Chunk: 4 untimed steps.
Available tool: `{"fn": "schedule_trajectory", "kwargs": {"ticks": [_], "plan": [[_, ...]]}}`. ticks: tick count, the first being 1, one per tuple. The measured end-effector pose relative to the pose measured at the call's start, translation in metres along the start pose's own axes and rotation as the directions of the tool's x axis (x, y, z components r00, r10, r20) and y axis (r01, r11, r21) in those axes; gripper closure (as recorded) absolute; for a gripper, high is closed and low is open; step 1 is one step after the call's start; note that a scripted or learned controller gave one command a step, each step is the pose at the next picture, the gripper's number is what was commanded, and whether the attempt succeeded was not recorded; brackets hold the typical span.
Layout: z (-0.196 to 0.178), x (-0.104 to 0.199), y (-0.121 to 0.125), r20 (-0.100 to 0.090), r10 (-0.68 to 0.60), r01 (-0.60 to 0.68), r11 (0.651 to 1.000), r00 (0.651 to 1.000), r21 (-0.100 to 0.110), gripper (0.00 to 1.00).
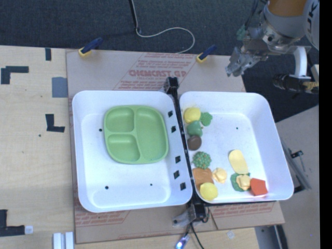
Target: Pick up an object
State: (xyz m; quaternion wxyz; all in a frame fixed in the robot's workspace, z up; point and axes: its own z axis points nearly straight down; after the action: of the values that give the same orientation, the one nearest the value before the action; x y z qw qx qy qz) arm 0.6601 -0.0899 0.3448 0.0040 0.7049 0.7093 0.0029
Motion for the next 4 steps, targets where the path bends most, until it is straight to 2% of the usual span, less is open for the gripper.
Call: {"fn": "schedule_trajectory", "kwargs": {"ticks": [1, 2, 3, 4], "plan": [[0.060, 0.054, -0.073, -0.003, 0.002, -0.002, 1.000, 1.000, 0.019, 1.00], [0.149, -0.025, -0.028, 0.001, 0.011, -0.011, 1.000, 1.000, 0.016, 1.00], [0.133, 0.049, -0.088, -0.004, 0.000, 0.000, 1.000, 1.000, 0.014, 1.00], [0.160, 0.142, -0.140, -0.006, -0.004, 0.004, 1.000, 1.000, 0.016, 1.00]]}}
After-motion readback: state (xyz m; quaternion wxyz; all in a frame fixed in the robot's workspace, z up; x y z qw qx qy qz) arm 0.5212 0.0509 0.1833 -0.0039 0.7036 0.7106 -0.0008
